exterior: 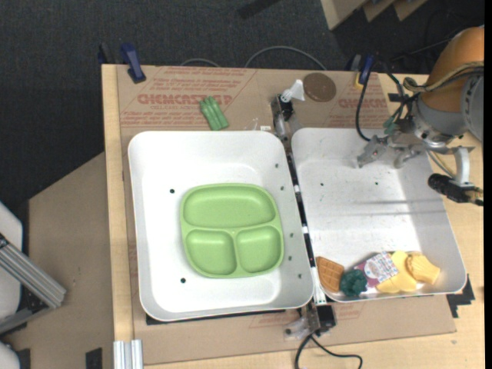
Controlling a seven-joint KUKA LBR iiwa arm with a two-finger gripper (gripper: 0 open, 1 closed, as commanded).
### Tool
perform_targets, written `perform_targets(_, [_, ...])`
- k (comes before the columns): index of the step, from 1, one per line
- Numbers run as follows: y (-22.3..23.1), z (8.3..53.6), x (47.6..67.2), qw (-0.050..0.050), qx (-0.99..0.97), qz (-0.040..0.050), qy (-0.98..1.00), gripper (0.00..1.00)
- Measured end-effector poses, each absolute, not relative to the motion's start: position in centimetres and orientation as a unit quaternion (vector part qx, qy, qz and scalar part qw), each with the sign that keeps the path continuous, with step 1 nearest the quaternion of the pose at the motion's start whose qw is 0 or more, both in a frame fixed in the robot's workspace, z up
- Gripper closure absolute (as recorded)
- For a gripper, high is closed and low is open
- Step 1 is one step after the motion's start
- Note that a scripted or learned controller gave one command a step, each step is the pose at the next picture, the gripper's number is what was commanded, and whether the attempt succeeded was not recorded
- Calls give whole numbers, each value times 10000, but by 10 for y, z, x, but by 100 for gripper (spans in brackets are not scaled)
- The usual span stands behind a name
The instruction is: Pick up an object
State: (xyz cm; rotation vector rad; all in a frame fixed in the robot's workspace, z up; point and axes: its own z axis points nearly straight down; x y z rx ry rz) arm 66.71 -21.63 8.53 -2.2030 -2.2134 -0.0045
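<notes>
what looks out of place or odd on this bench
A small green object lies on the cardboard behind the left bin, outside both bins. In the right bin, the small items are all bunched along the near wall. The green divided plate sits flat, nothing spilled.

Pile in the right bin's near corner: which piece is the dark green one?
The dark green piece sits between the tan waffle-like piece and the pink-white wrapper; the rest are yellow or orange.
</notes>
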Motion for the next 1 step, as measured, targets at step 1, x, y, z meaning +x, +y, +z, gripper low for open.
perform_targets(1, [-221,86,607,29,-7068,-14,-7074,0])
